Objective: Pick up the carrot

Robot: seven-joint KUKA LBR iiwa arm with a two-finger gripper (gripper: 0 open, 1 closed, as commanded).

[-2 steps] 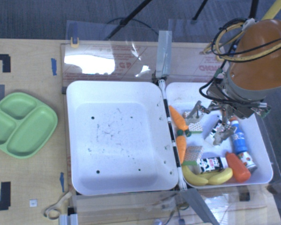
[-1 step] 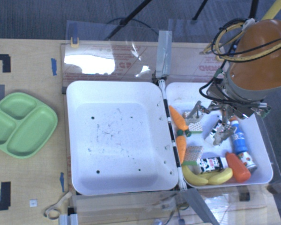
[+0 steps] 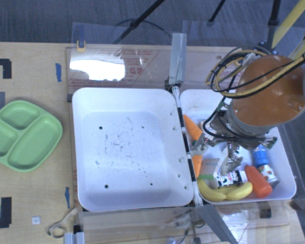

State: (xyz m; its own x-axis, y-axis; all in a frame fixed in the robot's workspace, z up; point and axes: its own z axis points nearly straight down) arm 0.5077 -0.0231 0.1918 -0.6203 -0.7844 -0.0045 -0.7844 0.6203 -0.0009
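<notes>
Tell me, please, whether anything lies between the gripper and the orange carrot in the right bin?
Nothing visible does. The orange carrot lies against the left wall of the right-hand shallow white bin, and the two-finger gripper hangs just to its right. The yellow banana lies nearer the bin's front, off that line.

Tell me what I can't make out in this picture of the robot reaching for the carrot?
- Gripper: under the arm's orange band in the camera view, so whether it grips anything can't be judged.
- Carrot: its right end runs under the arm and cables.
- Right bin: its middle and far part are hidden by the arm.
- Small printed items beside the banana: too small to identify.
</notes>
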